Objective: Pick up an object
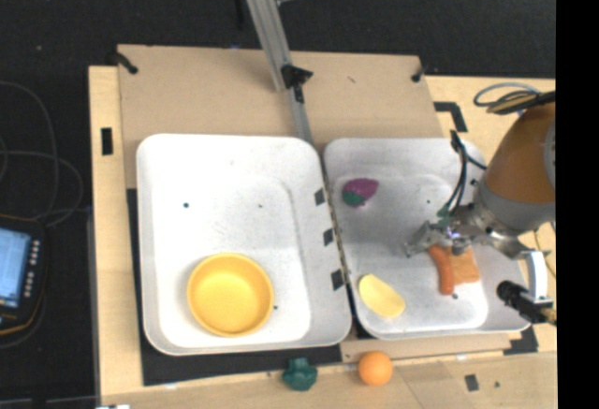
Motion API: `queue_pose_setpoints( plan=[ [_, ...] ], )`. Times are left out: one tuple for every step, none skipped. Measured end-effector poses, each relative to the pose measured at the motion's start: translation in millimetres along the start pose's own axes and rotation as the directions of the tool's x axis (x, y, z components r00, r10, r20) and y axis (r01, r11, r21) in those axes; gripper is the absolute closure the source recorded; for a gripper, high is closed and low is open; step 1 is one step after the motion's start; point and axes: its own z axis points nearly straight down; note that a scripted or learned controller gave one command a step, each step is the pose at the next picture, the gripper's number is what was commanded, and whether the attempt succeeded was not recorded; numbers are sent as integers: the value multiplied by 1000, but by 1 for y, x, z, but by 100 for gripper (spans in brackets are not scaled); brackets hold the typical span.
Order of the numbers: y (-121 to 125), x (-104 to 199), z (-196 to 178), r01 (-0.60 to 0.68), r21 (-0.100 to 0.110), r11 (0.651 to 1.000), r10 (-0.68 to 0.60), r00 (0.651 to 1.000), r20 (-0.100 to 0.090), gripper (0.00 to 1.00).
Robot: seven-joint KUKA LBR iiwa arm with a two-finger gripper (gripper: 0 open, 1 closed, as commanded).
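I saw the claw (pixel 447 241) low in the right bin (pixel 393 164), near its right side, and I could not tell how it was set. An orange carrot-shaped piece (pixel 444 270) lay just below the claw, seemingly touching it, beside an orange block (pixel 465 267). A pale yellow piece (pixel 381 296) rested nearer the front edge, a purple and green one (pixel 358 191) farther back. The left bin (pixel 187 173) held a yellow bowl (pixel 230 294).
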Motion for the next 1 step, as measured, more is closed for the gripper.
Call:
queue_pose_setpoints(
  plan=[
    [1,-2,16,-2,-7,1000,2,1000,4,0]
  ],
)
